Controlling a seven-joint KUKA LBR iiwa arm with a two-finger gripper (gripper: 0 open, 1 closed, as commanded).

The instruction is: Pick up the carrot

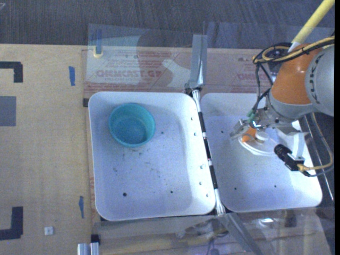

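Note:
The carrot point(247, 138) shows as a small orange piece in the upper middle of the right bin point(249, 190). It lies at the left edge of a white round object point(264, 145). My gripper point(245, 130) hangs directly over the carrot, pointing down and to the left from the grey and orange arm point(297, 86). The gripper's metal tip overlaps the carrot's top, so most of the carrot is hidden, and I cannot tell whether it is touching or gripped.
A teal bowl point(132, 124) stands in the upper left of the left bin point(154, 195). A ridge point(206, 153) divides the two bins. Black cables point(289, 161) trail from the wrist over the right bin's right side.

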